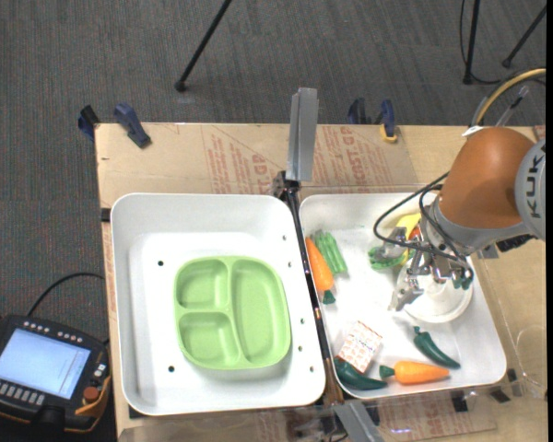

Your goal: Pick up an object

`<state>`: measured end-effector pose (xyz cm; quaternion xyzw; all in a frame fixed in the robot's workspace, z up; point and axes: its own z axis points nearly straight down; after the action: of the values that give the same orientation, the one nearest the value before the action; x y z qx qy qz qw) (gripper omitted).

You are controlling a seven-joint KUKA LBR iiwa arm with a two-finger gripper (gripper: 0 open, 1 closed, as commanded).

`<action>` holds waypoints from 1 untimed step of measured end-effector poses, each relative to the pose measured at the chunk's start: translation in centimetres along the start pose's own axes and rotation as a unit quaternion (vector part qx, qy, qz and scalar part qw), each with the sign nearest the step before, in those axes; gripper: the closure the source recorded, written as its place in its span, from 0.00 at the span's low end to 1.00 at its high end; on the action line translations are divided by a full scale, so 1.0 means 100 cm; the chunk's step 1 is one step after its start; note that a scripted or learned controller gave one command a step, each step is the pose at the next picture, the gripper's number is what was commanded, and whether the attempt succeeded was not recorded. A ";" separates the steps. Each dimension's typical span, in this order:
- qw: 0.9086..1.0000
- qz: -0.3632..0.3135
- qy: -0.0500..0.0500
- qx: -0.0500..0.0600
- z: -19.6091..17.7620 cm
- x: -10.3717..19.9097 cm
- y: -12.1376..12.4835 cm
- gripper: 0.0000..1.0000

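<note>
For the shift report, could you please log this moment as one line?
arm: over right bin | gripper: above white bowl | grasp: none seen | left bin: green plate

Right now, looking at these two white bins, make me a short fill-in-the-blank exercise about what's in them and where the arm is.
1. The light green divided plastic plate lies in the ___ white bin as the camera sees it.
2. That plate has ___ compartments.
3. The gripper hangs over the ___ white bin as the camera sees it.
4. The orange toy carrot near the bin's front edge lies beside a dark ___ toy pepper.

Missing words: left; three; right; green
</note>
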<state>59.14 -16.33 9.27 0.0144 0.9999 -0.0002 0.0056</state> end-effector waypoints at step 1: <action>1.000 0.015 0.001 -0.003 0.001 -0.050 -0.034 0.00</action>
<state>63.99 -19.85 9.26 0.0292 0.9996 0.0026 0.0048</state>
